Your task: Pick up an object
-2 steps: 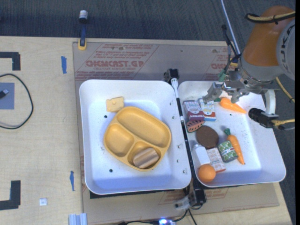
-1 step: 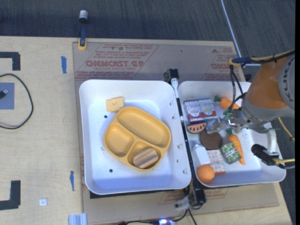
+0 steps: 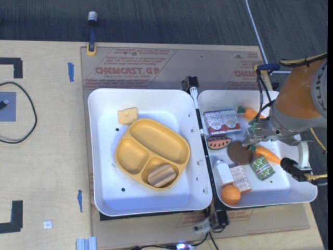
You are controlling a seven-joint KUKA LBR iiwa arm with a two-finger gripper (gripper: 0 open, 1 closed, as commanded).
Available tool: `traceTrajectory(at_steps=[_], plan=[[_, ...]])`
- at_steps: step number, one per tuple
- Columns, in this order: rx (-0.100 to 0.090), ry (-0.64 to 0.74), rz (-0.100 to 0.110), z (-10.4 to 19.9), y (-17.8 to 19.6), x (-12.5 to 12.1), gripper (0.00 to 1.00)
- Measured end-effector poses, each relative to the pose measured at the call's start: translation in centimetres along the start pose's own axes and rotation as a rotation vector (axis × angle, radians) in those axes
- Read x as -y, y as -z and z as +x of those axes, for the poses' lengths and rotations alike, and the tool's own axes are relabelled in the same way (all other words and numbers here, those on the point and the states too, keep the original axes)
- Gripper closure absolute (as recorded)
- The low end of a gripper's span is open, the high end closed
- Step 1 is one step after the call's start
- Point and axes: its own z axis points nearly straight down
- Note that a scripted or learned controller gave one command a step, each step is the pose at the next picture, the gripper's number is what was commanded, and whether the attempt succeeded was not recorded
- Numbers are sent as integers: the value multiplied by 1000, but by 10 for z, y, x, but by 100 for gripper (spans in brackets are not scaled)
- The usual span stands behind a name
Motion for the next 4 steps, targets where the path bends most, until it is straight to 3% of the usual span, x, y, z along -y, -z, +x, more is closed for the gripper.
traceTrajectory(at_steps=[1, 2, 3, 4], plan=[[0, 0, 0, 0, 0, 0, 0], [1, -1, -3, 0, 10, -1, 100], [1, -1, -3, 0, 10, -1, 0], [-1, 1, 8, 21, -12, 78, 0]])
